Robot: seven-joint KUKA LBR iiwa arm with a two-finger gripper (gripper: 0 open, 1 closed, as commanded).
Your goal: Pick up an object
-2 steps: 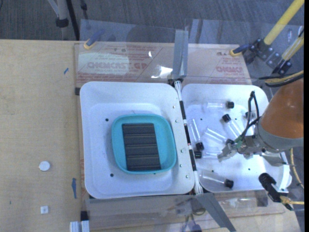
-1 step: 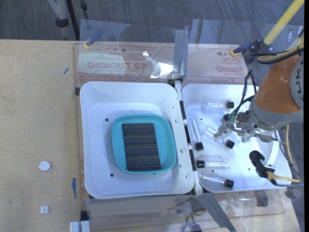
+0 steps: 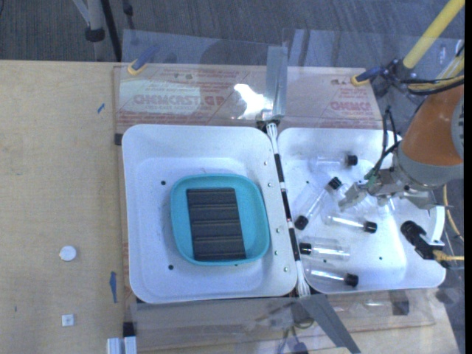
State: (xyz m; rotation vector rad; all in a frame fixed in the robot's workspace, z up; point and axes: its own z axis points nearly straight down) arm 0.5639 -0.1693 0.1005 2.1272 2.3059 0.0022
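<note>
Fingers on gripper (image 3: 359, 195): can't tell whether spread or closed, the tip blurs into the clear plastic under it. No grasp visible, so I count nothing as held.

Camera view: arm (image 3: 431, 150) comes in from the right, with the gripper low over right bin (image 3: 391, 268), near its middle. That bin holds loose clear vials with black caps, scattered and mostly apart from one another. Left bin (image 3: 140, 198) has a teal tray (image 3: 179, 220) with a dark ribbed block (image 3: 215, 223) in it, well away from the gripper.

Step, my read: approach/descend onto a vial, pick not yet made. Likeliest target is near vial (image 3: 346, 222), just below the gripper in the view, lying flat on the bin floor. Its long axis runs close to left-right across the view, dipping slightly to the right. Its cap (image 3: 370, 227) points right, toward the arm side.

Other candidate: slant vial (image 3: 317, 201), just left of the tip, axis lower-left to upper-right. Black caps sit at both ends of that line, so I can't tell if it's one vial or two end to end.

Next move needs: centre over the vial body, set the closing direction across the long axis rather than along it, go down to the floor, close, lift. Risk as I judge it: a smooth round vial rolls or squirts out if hit off-centre.
</note>
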